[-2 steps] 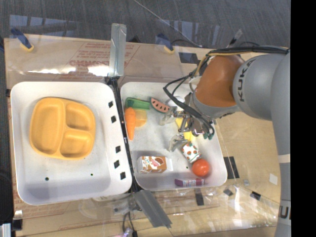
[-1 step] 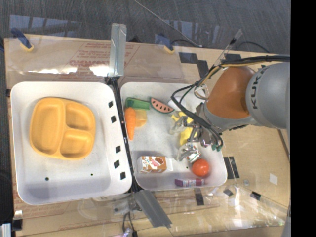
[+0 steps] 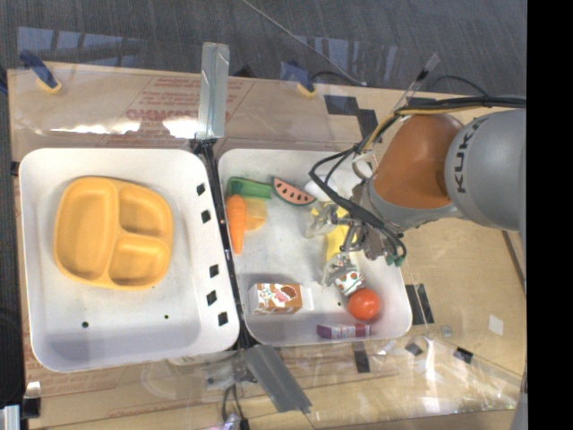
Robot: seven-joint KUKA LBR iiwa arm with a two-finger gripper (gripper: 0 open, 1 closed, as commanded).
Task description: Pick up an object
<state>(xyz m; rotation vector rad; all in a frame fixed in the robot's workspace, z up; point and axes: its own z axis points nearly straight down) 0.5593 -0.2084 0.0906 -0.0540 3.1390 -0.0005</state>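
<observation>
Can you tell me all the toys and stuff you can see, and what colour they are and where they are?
bins: 2, white, side by side on the bench
divided plate: 1, yellow-orange, in the left bin
carrot: 1, orange, right bin, by its left wall
green piece: 1, green, right bin, above the carrot
watermelon slice: 1, red with a dark rind, right bin, near the top
small carton: 1, brown and white, right bin, near the bottom
tomato: 1, red, right bin, bottom right
flat packet: 1, purplish, right bin, along the bottom wall
yellow item: 1, yellow, right bin, under the gripper, shape unclear
gripper: 1, metal, over the right bin
arm: 1, grey with an orange band, from the right
</observation>
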